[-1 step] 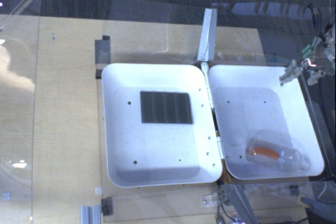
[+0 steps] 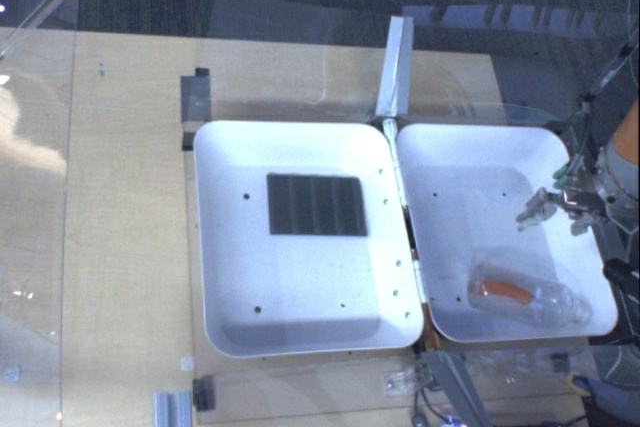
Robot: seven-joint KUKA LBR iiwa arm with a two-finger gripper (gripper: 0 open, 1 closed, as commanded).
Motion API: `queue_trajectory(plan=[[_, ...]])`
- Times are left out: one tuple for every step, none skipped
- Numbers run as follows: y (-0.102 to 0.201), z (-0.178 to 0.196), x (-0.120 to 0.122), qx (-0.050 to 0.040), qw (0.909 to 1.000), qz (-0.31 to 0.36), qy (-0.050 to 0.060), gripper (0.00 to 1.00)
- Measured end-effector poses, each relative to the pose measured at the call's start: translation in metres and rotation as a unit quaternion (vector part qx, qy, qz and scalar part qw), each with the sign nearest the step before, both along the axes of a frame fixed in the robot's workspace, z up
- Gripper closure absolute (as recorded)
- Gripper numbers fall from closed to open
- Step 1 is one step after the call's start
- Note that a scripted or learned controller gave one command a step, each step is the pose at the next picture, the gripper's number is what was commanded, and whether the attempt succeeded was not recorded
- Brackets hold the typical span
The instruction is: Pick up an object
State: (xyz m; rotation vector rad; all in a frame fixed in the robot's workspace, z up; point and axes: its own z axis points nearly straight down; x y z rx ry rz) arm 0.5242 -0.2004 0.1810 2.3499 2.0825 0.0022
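A clear plastic bottle [image 2: 525, 297] with something orange inside lies on its side near the front of the right bin [image 2: 450, 165]. My gripper [image 2: 550, 220] hovers over the right side of that bin, behind the bottle and apart from it. Its fingers are spread open and nothing is between them. The arm comes in from the right edge of the view.
The left bin [image 2: 230, 315] holds a flat dark grey ribbed rectangle [image 2: 316, 205] in its back half. A metal divider post [image 2: 393, 70] rises behind the seam between the bins. Wooden bench top surrounds both bins, with cables at the front right.
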Motion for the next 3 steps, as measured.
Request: queue_trajectory(plan=[[0.023, -0.091, -0.024, -0.0016, 0.9981, 0.061, -0.007, 0.0], [0.048, -0.091, -0.031, -0.0041, 0.9865, 0.163, -0.008, 0.0], [0.089, -0.091, 0.011, -0.0016, 0.9877, 0.156, -0.007, 0.0]])
